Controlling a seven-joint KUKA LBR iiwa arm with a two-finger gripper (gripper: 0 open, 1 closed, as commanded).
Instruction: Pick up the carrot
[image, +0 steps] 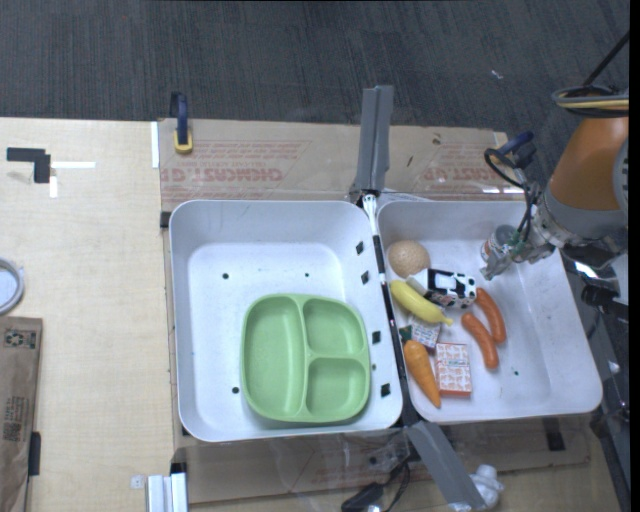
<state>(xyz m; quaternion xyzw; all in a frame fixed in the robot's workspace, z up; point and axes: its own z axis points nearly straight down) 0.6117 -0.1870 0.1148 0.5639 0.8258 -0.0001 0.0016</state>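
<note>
The orange carrot (421, 372) lies near the front left corner of the right bin (560, 385), its tip pointing toward the front, close beside a small red-and-white box (453, 367). My gripper (497, 260) hangs over the back of the same bin, to the right of and well behind the carrot, with nothing seen in it. The grey arm with its orange band (590, 165) comes in from the right edge.
A yellow banana (418, 301), a beige ball (407, 258), a black-and-white toy (452, 288) and two orange-red sausages (490, 313) (479, 340) crowd the right bin's left half. A green divided plate (305, 357) sits in the left bin (200, 300).
</note>
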